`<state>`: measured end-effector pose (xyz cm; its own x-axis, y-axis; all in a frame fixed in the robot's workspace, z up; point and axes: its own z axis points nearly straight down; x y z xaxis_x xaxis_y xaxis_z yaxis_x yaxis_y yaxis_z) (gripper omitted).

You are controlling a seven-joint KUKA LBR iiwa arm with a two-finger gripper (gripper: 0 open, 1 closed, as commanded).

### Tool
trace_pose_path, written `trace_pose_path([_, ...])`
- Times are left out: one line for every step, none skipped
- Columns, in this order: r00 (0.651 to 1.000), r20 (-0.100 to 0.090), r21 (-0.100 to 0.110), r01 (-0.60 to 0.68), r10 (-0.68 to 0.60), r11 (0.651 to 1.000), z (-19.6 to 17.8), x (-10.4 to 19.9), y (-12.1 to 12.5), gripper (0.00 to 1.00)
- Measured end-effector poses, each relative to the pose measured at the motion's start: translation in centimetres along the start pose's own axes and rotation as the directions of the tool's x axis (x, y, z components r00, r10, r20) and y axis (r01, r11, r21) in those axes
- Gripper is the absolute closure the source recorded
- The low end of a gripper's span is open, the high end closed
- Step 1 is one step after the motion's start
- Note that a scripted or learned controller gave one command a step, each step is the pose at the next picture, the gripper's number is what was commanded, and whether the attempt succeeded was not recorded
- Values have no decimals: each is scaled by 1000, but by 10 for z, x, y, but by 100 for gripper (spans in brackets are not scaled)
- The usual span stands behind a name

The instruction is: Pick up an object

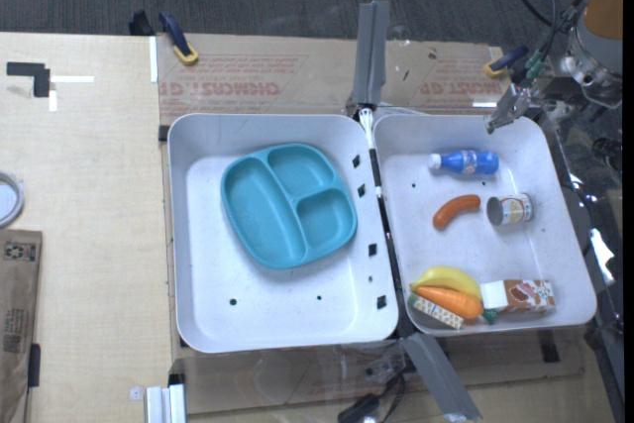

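Note:
The right bin (555, 163) holds several objects. A blue bottle (464, 162) lies on its side near the back. Below it are an orange sausage (456, 210) and a small can (509, 209) on its side. At the front lie a banana (446, 280), a carrot (451, 300), a wafer-like piece (436, 313) and a brown carton (517, 295). My gripper (510, 106) hangs over the bin's back right corner, up and right of the bottle, with nothing visibly held.
The left bin (198, 312) carries a teal divided plate (287, 205). A grey post (370, 54) rises where the bins meet at the back. Clamps (178, 40) (503, 63) grip the cardboard behind. A tape roll (5, 201) sits at the far left.

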<state>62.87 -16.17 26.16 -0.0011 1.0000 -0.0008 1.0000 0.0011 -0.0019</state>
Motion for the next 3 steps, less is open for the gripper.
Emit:
trace_pose_path([996,0,1,-90,90,996,159,-25,-7,0])
trace_pose_path([996,1,-1,-90,90,996,150,-26,-7,100])
trace_pose_path([996,1,-1,-90,90,996,150,-26,-7,0])
